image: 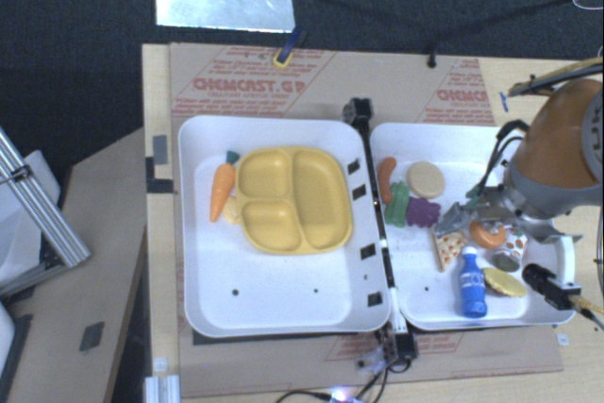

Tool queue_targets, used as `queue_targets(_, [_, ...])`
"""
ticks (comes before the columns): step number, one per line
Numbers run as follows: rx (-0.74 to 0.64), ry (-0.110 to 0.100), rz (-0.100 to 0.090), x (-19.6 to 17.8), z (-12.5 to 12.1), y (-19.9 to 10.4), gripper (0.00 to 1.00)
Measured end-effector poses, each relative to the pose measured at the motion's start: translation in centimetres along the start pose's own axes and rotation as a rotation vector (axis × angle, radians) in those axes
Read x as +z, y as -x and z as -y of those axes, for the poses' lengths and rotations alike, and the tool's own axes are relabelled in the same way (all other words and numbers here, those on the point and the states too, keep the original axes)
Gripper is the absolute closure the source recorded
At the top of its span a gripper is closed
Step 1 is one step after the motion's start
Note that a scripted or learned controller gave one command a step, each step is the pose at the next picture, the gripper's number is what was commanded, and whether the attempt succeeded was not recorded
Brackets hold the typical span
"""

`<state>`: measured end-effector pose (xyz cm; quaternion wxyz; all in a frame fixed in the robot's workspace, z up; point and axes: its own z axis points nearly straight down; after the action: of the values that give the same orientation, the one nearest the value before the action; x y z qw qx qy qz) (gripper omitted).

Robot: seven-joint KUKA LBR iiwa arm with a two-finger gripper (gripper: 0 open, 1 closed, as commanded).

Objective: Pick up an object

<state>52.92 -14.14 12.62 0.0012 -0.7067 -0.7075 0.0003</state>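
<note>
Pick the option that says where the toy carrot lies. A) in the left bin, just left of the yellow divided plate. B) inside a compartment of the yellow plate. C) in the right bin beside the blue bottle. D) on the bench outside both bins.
A: the toy carrot lies on the floor of the left bin, against the left edge of the yellow divided plate, not in any of its compartments.

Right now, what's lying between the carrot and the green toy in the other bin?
In the camera view, the yellow divided plate lies between the carrot and the green toy, along with the bins' adjoining walls.
</note>
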Motion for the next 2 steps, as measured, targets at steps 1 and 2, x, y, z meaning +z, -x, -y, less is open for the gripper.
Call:
queue_targets(1, [0.001,0.008,0.003,2.9,-0.2,0.1,0.00])
queue_targets(2, [0.001,0.013,0.004,1.9,-0.3,0.1,1.00])
